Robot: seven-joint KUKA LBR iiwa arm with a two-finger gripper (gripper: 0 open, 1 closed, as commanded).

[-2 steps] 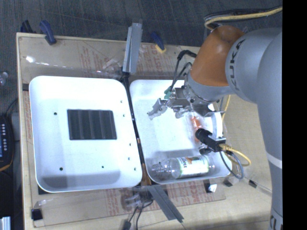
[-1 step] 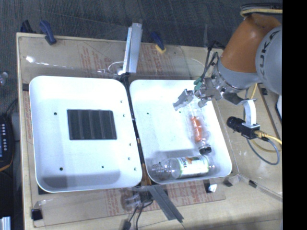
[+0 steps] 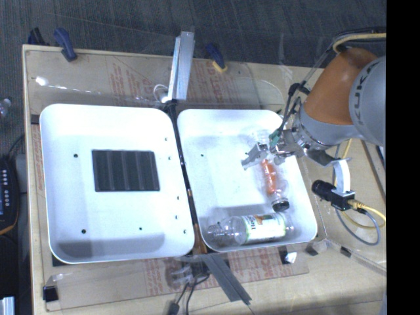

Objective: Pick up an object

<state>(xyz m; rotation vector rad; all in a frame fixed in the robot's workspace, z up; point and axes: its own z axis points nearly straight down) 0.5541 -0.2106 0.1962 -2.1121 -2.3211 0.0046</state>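
Observation:
My gripper (image 3: 260, 152) hangs over the right part of the right bin (image 3: 203, 176), reaching in from the right. Just below it lies a small clear bottle with orange contents and a black cap (image 3: 271, 181), pointing down the bin; its upper end is at the gripper's tip. I cannot tell whether they touch. A larger clear plastic bottle with a green and white label (image 3: 252, 229) lies on its side along the bin's near wall. In the left bin (image 3: 59, 195) a black ribbed rectangular block (image 3: 125, 170) lies flat near the middle.
A metal bar (image 3: 181, 64) stands up at the far end of the seam between the bins. Blue clamps (image 3: 65, 45) grip the board's far edge. Cables loop on the bench to the right of the right bin.

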